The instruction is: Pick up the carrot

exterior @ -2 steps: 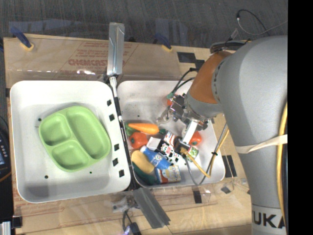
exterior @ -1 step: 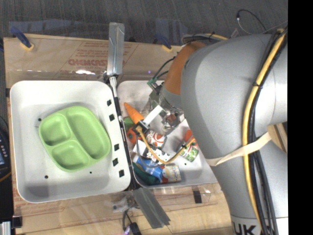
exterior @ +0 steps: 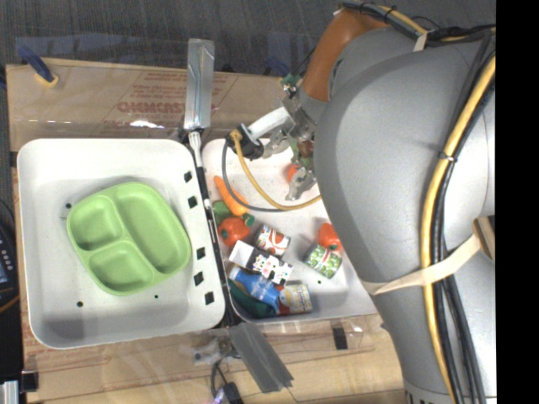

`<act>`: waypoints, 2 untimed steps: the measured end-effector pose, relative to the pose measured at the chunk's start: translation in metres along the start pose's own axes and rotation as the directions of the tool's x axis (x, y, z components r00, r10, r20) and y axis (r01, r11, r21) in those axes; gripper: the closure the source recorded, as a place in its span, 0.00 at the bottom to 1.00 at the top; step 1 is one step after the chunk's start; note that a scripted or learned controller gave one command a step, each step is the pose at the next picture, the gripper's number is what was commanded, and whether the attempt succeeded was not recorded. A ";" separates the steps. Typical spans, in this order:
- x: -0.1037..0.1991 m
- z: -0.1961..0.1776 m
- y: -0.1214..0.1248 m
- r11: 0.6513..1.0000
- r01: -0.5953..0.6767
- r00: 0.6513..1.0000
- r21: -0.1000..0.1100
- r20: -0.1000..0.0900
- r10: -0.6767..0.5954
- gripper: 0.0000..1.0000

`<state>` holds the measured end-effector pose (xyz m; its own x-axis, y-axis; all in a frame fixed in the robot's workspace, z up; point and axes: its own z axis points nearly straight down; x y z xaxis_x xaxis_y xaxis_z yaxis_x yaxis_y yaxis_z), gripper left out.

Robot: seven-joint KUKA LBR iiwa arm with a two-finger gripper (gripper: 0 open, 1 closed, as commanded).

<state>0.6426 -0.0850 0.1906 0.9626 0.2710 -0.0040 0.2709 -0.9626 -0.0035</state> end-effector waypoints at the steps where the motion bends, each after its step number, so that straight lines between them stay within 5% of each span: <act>1: -0.015 0.002 -0.095 0.993 0.115 0.993 0.003 0.005 -0.115 0.00; 2: -0.017 0.002 -0.016 0.998 -0.068 0.998 -0.002 0.003 0.068 0.00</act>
<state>0.6215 -0.0746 0.1892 0.9788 0.2047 -0.0068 0.2047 -0.9788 -0.0013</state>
